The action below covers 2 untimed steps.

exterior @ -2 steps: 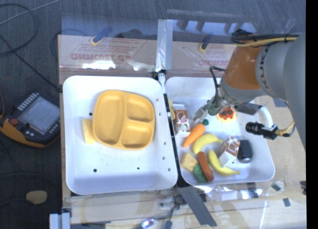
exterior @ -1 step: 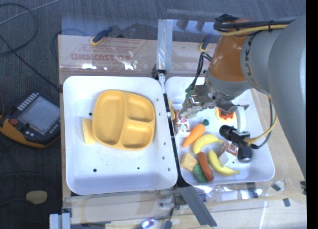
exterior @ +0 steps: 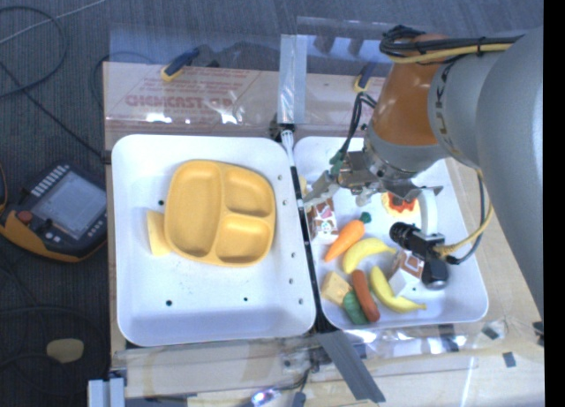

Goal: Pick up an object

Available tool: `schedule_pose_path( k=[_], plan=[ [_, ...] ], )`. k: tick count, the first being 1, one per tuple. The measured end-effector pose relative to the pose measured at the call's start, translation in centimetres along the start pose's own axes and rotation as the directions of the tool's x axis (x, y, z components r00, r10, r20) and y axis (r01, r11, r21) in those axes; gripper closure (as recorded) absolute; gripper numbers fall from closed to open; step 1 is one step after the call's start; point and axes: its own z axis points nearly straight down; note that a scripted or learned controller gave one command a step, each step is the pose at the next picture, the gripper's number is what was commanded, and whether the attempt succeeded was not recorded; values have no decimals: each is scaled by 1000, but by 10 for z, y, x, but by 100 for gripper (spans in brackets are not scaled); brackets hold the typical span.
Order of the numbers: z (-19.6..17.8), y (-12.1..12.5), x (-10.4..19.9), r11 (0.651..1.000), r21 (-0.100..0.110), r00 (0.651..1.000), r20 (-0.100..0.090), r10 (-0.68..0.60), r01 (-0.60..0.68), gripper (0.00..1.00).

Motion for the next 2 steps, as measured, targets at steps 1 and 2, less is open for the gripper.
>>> schedule_pose_path(
  k=[1,2],
  plan=[
    [68,-35,-94,992,-43,993,4,121,-120,0],
    [74,-18,-93,984,-41,985,-3,175,-175,0]
  ],
)
